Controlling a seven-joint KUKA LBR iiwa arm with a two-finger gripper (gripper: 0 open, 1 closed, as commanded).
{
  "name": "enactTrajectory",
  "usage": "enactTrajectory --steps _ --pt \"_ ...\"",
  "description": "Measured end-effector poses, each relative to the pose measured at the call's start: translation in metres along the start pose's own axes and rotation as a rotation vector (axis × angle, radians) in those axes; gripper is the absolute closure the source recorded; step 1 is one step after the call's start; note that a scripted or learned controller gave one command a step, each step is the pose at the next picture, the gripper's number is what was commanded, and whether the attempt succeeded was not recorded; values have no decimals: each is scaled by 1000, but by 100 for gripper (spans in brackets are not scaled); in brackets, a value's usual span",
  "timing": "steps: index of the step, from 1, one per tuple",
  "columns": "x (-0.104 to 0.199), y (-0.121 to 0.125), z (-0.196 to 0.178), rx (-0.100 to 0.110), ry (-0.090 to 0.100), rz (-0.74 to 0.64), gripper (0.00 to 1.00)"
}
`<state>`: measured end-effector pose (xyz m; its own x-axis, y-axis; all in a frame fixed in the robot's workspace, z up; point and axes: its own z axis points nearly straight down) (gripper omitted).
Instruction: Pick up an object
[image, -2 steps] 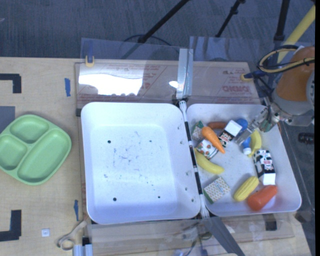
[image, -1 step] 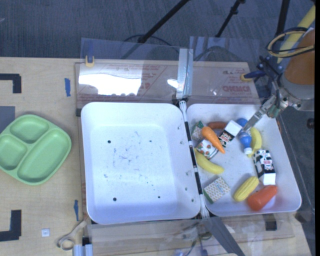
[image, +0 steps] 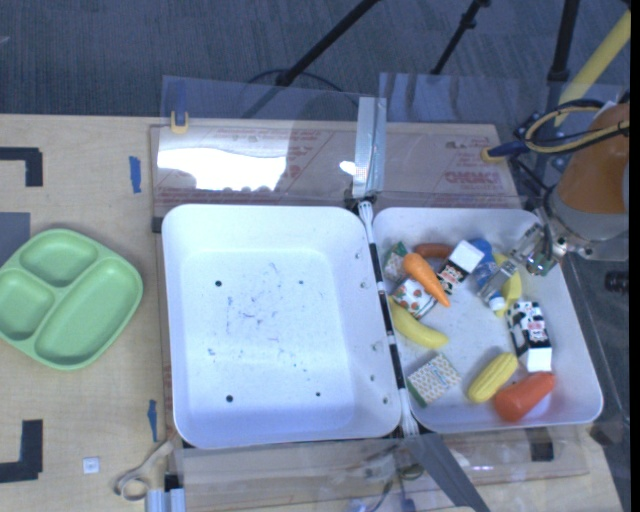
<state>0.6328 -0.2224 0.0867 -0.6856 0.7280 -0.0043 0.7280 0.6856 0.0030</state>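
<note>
Around the claw (image: 537, 262): toy clutter (image: 470, 320).

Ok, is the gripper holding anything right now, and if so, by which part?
It cannot be told. The gripper sits over the right bin, near its upper right edge, but its tip is too small and blurred to show anything between its fingers.

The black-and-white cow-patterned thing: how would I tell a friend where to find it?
Look at the right-hand white bin, the one full of toys. Along its right side, just above the red-orange piece in the near corner, lies a small upright carton. It alone has black cow patches on white; its neighbours are plain yellow, orange or red.
</note>
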Motion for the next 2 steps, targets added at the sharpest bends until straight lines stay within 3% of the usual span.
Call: enactTrajectory --steps 1,2 --pt "1 1 -12 1 2 -4 100" --pt "76 56 -99 0 1 196 100"
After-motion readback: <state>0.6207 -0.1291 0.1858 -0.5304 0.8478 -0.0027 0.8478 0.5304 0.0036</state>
